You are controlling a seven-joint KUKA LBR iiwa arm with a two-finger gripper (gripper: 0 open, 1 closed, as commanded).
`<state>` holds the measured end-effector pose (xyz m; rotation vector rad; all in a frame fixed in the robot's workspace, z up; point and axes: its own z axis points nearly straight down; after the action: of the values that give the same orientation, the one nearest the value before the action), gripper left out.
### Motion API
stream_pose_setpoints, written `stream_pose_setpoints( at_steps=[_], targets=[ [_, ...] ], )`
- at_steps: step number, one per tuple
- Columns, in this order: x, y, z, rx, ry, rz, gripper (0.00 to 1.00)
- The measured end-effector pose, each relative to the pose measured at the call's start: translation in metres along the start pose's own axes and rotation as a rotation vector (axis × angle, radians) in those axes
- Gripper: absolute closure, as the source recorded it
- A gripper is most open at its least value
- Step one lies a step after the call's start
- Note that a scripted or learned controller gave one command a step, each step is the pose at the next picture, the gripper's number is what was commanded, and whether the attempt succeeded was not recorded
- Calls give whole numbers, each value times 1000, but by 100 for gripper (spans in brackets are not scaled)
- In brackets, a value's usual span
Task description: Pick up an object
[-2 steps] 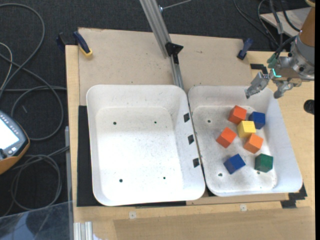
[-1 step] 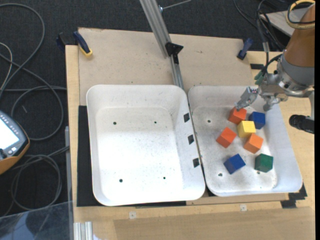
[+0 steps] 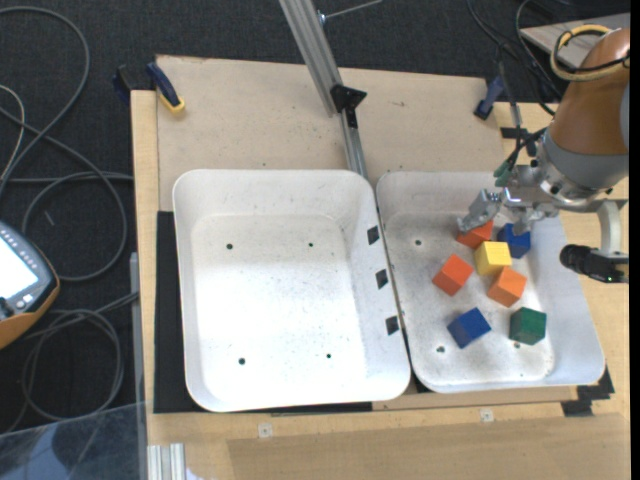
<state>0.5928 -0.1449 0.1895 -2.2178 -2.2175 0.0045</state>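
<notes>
Camera view from above is given, and the scene is told from left to right. At the 9 o'clock edge a handheld control pendant [image 3: 18,280] is seen on the dark floor, with black cables [image 3: 60,168] looped around it. On the wooden bench [image 3: 260,98] two shallow white bins are placed side by side. The left bin [image 3: 200,208] is seen with small dark specks on its floor. A slanted metal bar [image 3: 315,43] is fixed at about 12 o'clock above the place where the bins meet.

In the right bin [image 3: 420,368] a group of small blocks is gathered toward its 3 o'clock side. An orange cube [image 3: 453,274] is found at the left of the group. At 5 o'clock from it a blue cube [image 3: 468,326] is laid. A yellow cube [image 3: 492,257] is placed in the middle, with an orange-red block [image 3: 475,235] at its 11 o'clock and a second orange cube [image 3: 508,286] at its 5 o'clock, just beside it. A blue block [image 3: 518,240] is seen at its 2 o'clock. A green cube [image 3: 528,325] is set at the 5 o'clock end of the group.

The gripper [image 3: 500,208] is lowered over the upper blocks, just above the orange-red block and the blue block. Whether it is wide or narrow cannot be told, and no block is seen held in it. The grey arm [image 3: 590,118] is reached in from 3 o'clock.
</notes>
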Motion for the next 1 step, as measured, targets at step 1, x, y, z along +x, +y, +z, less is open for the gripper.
stream_pose_setpoints(
  at_steps=[1],
  targets=[
    [-6, -7, 48, 1, 0, 1, 0]
  ],
)
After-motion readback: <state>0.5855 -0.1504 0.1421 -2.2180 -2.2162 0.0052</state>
